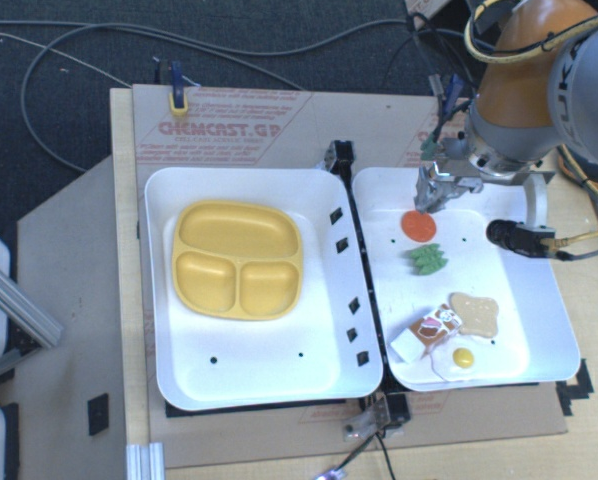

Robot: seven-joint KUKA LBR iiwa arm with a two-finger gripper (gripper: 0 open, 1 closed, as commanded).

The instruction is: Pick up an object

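Tomato slice [418, 226] (one of five toy foods) lies under the end effector [429, 194], grip state unclear.

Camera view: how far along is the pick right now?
Done: the arm has reached over the right bin, with the gripper low above the red round piece. In hand: nothing visibly; the red piece lies on the bin floor. I cannot tell how the jaws stand. Left: the grasp and lift. The green piece, toast and fried egg lie untouched; the yellow tray sits in the left bin.
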